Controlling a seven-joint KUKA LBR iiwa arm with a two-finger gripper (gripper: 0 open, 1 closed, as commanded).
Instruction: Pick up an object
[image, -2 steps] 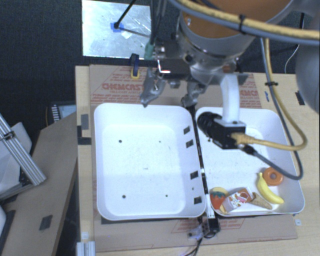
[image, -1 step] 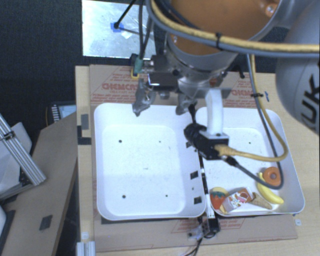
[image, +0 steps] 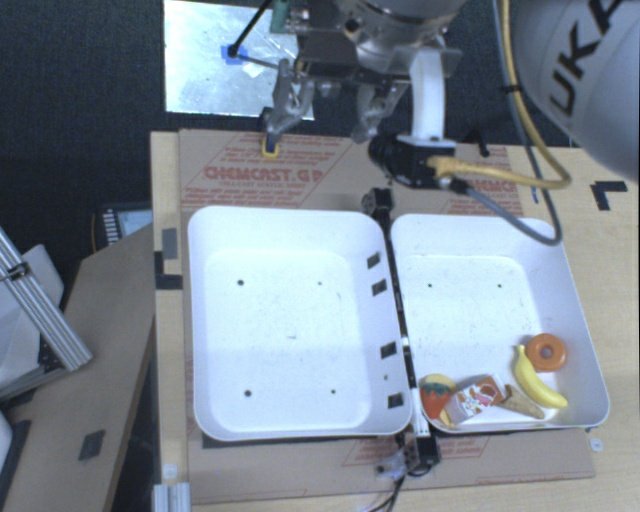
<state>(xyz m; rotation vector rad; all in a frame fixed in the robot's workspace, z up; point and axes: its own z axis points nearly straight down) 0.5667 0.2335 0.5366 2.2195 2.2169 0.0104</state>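
The end effector (image: 322, 112) is hanging at the top of the view, above the brown cardboard sheet (image: 255, 172) that lies beyond the far rims of the two bins. Its two fingers (image: 281, 108) are standing spread apart with nothing between them, so it is open and gripping nothing. Behind it the grey arm (image: 585, 70) is reaching in from the upper right, with a yellow cable (image: 500, 172) looping down beside the wrist.

The left bin (image: 215, 232) is sitting on the surface (image: 168, 300) just beside the right bin (image: 570, 290), their inner rims touching along a line of black clips.

The objects are all lying in the right bin's near corner, well apart from the end effector. A banana (image: 538, 383) is lying slantwise near the right wall. An orange ring (image: 546, 351) is resting just beyond the banana's upper end. A red-and-white packet (image: 474, 398) is lying to the left of the banana, and a red-orange fruit (image: 436, 395) is sitting against the packet's left side, close to the divider between the bins. A small tan piece (image: 522, 404) is lying between the packet and the banana; what it is cannot be told.
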